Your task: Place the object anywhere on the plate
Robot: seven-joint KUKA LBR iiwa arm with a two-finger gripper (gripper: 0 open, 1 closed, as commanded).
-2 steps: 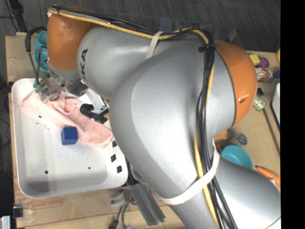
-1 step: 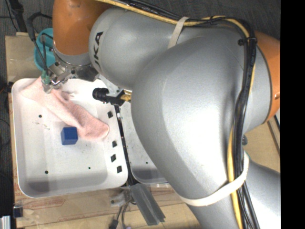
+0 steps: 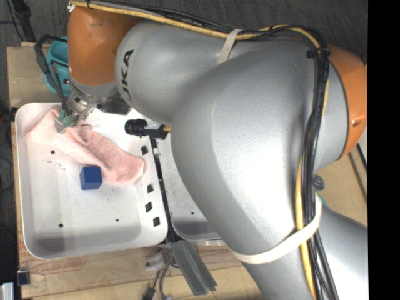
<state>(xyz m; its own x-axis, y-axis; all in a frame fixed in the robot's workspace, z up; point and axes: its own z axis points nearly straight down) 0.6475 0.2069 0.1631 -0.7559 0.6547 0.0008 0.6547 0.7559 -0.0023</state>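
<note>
A large grey robot arm with orange bands reaches from the right across two white bins. In the left bin, a pink cloth lies crumpled along the upper part, and a small blue cube sits just beside its lower edge. The gripper is low over the cloth's upper left end, touching or nearly so; whether it grips anything cannot be told. No plate can be made out, so the placing looks not yet done.
</note>
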